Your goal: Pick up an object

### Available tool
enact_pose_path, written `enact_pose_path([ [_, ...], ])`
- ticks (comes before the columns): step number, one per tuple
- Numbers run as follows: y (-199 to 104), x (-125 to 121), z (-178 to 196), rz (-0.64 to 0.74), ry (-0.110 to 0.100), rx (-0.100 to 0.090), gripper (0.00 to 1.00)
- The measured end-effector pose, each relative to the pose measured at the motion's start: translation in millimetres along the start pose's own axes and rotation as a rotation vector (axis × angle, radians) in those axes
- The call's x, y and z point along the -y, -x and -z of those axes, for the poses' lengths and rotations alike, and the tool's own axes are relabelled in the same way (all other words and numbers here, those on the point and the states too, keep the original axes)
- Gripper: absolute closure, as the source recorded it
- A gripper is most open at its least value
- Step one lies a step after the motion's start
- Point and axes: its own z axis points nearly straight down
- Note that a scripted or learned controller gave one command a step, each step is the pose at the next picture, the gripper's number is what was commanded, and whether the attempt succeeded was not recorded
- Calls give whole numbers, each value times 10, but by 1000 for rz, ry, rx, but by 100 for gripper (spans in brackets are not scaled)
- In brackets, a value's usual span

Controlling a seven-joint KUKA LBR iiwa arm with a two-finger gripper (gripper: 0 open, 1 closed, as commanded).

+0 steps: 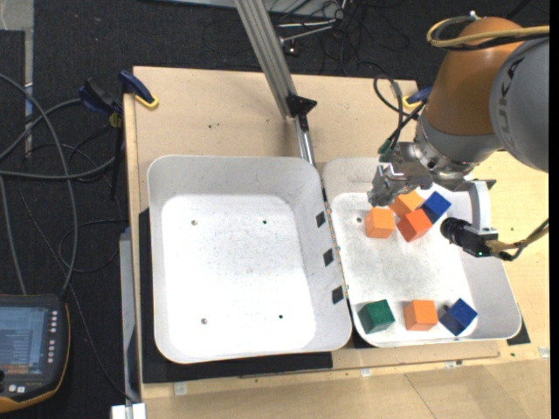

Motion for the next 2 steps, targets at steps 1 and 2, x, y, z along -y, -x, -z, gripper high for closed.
enact_pose_path([
  [1,-541,-164,15,1,0,0,100],
  [2,-1158,-208,-90,1,-3,0,100],
])
